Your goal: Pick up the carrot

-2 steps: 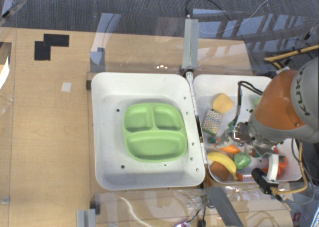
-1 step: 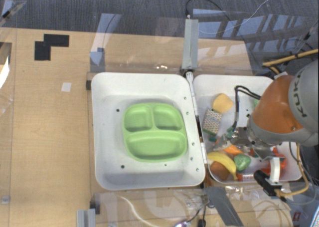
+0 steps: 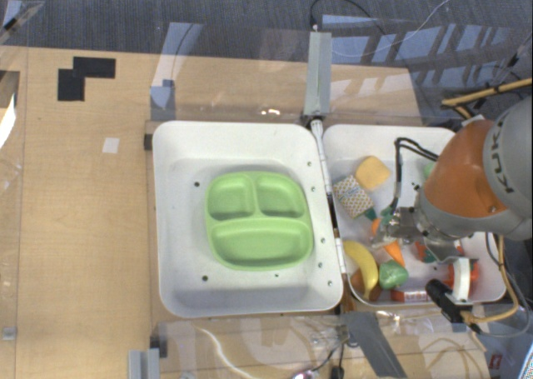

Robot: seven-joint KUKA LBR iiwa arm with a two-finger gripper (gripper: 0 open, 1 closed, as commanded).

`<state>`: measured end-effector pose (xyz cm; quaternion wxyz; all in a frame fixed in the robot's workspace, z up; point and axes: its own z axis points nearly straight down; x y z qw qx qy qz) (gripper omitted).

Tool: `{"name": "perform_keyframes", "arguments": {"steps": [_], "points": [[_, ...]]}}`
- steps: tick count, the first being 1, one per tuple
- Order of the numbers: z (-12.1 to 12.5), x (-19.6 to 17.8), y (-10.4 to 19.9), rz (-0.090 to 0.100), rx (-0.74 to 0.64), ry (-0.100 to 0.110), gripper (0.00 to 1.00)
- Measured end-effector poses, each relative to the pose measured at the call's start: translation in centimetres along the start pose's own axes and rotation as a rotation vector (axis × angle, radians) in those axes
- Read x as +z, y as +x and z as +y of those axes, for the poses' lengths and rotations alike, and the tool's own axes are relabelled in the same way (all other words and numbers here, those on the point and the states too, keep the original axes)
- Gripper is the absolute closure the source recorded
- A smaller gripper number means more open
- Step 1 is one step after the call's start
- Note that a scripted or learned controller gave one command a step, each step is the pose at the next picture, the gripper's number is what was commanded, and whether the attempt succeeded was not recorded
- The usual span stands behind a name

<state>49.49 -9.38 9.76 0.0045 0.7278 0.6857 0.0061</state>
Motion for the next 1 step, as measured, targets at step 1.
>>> {"name": "perform_keyframes", "arguments": {"steps": [1], "points": [[8.78, -8.31, 8.09, -0.002, 0.005, 0.015, 1.00]]}}
